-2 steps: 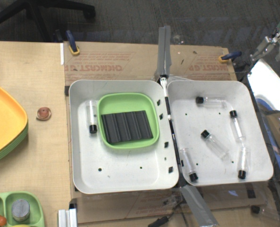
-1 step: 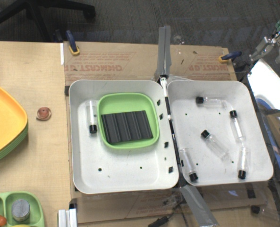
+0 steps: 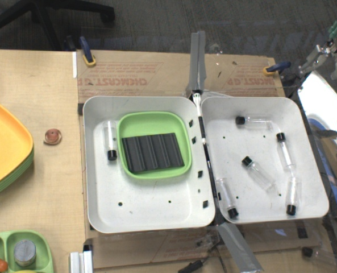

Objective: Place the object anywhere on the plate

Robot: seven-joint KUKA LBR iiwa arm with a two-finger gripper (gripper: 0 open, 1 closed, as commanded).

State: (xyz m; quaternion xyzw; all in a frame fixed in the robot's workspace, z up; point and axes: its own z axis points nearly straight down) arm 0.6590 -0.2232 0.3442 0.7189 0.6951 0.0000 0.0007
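On the wooden surface [image 3: 54, 90], the left white bin [image 3: 100, 209] holds a clear black-capped tube [image 3: 109, 141] lying just beside the green plate [image 3: 154, 124], at the plate's nine o'clock. The right white bin [image 3: 225, 112] holds five more clear tubes, scattered apart. Whether the claw is spread or pressed together cannot be told.

At the right edge, the arm [image 3: 320, 102] appears as a smooth, pale grey-white shell with a blue strip along it. Above it is a blurred grey metal part, probably the gripper [image 3: 321, 53], with thin greenish wires.
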